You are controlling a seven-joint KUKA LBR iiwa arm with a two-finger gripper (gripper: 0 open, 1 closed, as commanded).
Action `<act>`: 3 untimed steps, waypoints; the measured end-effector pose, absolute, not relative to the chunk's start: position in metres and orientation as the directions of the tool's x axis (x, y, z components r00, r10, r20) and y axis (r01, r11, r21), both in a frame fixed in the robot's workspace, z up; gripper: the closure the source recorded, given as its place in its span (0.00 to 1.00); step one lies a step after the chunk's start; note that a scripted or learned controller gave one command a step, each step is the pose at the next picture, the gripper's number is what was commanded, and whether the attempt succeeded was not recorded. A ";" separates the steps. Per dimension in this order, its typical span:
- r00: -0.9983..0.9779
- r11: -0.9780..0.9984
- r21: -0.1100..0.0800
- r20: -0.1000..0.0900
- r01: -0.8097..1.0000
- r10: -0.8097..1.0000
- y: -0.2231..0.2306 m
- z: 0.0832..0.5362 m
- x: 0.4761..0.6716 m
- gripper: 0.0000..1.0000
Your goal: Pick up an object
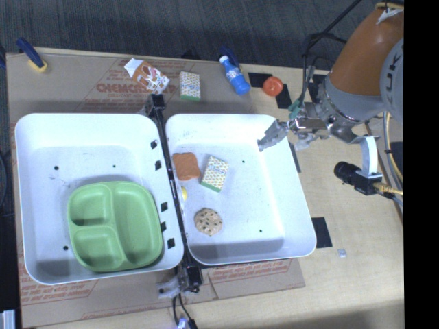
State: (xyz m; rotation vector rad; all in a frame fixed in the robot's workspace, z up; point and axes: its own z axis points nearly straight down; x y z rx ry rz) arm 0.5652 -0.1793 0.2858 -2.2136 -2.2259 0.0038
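Note:
Three small objects lie in the right bin (291,204): an orange block (185,166), a patterned green-and-white box (215,173) just right of it, and a round cookie (208,221) nearer the front. My gripper (273,136) hangs over the bin's far right corner, well apart from all three, with nothing visibly held in it. The grey wrist and the orange band of the arm rise behind it to the right.
A green divided plate (113,225) sits in the left bin (41,149). Behind the bins lie a snack packet (147,76), a small box (189,86), a blue bottle (235,76) and an orange ball (273,85). A black fitting (355,175) juts out right of the right bin.

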 end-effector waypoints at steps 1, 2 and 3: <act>-0.007 0.007 -0.007 0.002 1.000 1.000 -0.170 0.110 0.500 0.00; -0.006 0.006 0.005 -0.004 1.000 1.000 -0.099 0.094 0.478 0.00; -0.013 0.013 0.002 0.001 1.000 1.000 -0.097 0.104 0.479 1.00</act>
